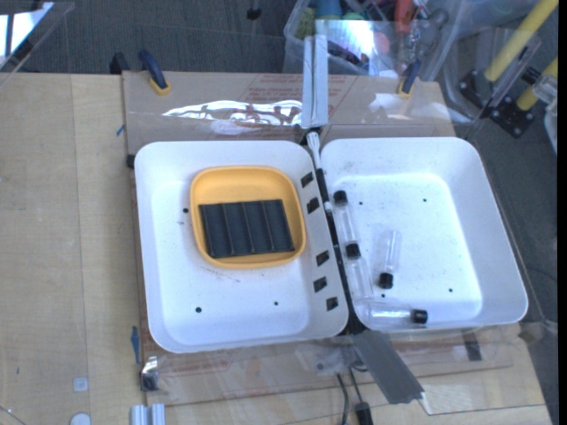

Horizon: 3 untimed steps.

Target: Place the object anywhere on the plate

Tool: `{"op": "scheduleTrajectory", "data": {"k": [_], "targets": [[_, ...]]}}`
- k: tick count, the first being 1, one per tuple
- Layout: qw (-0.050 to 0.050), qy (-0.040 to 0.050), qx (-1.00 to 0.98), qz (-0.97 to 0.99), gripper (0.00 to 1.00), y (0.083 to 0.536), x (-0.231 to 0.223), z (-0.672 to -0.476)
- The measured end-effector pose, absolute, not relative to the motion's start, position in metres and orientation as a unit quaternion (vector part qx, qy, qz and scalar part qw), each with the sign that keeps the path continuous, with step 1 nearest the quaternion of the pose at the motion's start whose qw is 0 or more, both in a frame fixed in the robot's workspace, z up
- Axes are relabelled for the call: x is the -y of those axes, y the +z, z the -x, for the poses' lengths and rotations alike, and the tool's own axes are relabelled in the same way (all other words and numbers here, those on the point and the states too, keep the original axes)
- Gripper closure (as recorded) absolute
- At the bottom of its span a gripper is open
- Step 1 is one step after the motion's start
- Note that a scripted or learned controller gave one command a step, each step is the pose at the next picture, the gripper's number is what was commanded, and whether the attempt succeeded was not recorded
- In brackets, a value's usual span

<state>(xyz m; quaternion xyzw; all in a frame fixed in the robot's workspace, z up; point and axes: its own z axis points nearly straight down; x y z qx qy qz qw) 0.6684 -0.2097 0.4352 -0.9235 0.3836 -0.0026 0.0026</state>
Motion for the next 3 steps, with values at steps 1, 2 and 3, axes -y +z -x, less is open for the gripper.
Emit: {"op": "scheduleTrajectory", "data": {"k": [1,2,3], "targets": [[0.002,-0.0021,-0.206,0.979,1.0,0.4325,0.2114,-0.6683],[0.003,-0.0013,-0.098,0.995,1.0,0.4339,0.2195,-0.6681],[0.003,-0.0014,-0.097,0.995,1.0,0.4339,0.2191,-0.6682]]}}
